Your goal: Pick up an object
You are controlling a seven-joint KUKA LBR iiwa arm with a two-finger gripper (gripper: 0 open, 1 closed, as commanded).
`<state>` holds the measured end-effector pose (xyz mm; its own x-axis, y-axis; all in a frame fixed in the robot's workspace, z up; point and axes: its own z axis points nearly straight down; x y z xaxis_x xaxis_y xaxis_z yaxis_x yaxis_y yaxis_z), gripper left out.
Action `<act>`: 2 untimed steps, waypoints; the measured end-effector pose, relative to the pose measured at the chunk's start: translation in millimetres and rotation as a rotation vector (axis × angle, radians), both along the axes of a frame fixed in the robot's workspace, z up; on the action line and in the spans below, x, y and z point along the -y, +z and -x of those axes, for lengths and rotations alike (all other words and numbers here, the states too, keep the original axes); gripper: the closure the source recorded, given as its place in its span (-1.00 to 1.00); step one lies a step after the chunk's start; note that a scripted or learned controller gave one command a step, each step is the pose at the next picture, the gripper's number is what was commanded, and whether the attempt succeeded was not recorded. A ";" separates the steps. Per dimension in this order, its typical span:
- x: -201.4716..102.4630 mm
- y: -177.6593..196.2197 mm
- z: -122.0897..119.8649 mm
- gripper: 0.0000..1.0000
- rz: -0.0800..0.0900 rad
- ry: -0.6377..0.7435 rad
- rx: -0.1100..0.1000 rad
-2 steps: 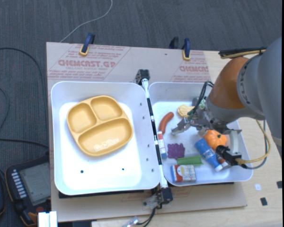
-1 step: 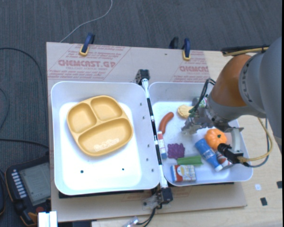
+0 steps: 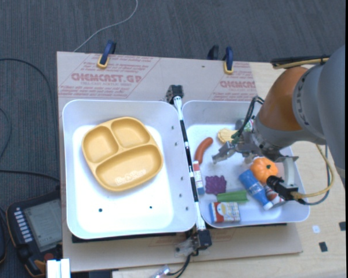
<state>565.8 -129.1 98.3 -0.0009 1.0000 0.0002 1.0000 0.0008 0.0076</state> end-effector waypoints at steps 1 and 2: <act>-32.5 -10.4 -13.4 -1.00 0.004 -0.001 -0.002; -25.5 -10.0 48.0 -1.00 0.004 -0.002 0.003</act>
<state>517.8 -103.6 88.4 0.0010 1.0000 -0.0034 0.9999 -0.0010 0.0106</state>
